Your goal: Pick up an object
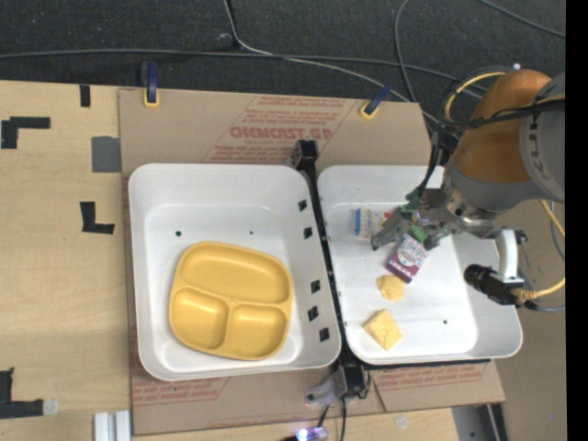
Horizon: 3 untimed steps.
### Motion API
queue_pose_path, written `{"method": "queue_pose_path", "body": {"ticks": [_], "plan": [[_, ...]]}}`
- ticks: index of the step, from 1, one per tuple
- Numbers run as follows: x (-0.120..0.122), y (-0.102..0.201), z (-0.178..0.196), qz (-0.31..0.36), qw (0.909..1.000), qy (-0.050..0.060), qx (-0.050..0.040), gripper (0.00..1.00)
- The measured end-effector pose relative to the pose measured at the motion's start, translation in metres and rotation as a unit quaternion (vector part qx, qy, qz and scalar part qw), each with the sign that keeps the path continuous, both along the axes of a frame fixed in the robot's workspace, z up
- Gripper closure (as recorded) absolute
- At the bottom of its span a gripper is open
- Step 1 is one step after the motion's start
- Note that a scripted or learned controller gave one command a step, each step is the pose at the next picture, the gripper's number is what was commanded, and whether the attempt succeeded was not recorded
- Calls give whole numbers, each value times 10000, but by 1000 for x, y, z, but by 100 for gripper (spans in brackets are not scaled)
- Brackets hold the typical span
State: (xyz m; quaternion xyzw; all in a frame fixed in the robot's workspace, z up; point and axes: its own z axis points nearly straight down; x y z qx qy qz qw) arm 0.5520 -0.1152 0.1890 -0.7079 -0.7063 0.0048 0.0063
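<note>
Bench, camera view: tan cardboard sheet (276,131) laid over a wooden top, dark cables trailing across the black area behind, two clamps pinning the sheet's far edge.

Left bin (147,200): white, shallow. Holds one yellow divided plate (230,299), three compartments, lying flat toward the near side.

Right bin (459,338): white, shallow, touching the left bin along a black centre divider. Contents:
- small packet with blue print (366,220), toward the far left part of the bin;
- purple-and-white pouch (406,261), mid-bin, tilted, its upper end under the gripper;
- small yellow chunk (392,288), just beside the pouch's lower end;
- larger yellow wedge (383,329), nearer the front wall, apart from the rest.

Arm: grey with an orange band, entering from the right, wrist bent down over the right bin. Gripper (411,231) sits low above the pouch's upper end, between the packet and the bin's right half.

Jaw state: cannot tell; the dark mechanism and the pouch overlap, and no item is plainly seen clamped.

Task status, as judged: gripper is positioned at a candidate, likely the pouch; the pouch appears to rest on the bin floor. Secure grasp and lift not yet evident; both remain to be done.
</note>
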Motion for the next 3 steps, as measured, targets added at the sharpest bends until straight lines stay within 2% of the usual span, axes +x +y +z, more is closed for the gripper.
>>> {"method": "queue_pose_path", "body": {"ticks": [1, 2, 3], "plan": [[3, 0, 7, 19, 10000, -68, -8, 0], [0, 1, -57, 13, 10000, -44, -8, 0], [2, -2, -103, 8, 9999, -112, -49, 0]]}}
